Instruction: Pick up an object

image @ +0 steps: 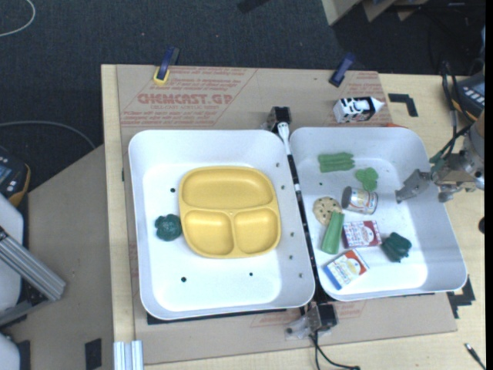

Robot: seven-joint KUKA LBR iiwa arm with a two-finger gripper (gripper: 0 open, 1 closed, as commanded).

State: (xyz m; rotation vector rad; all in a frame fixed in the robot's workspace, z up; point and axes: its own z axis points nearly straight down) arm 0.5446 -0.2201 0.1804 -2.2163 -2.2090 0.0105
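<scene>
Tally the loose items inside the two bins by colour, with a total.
Green: 5, four in the right bin, one in the left bin
Yellow: 1, the tray
Red/white packets: 2
Tan cookie: 1
Silver can: 1
Total: 10

The smooth yellow plastic divided tray (pixel 229 220) looks faintly glossy inside the matt white plastic left bin (pixel 154 284). The small metal can (pixel 360 200) gleams at three o'clock.

The pincer (pixel 422 182) hangs over the right bin's (pixel 443 272) far edge, with a small can (pixel 360 200) just left of it and a yellow tray (pixel 229 210) well left.
</scene>
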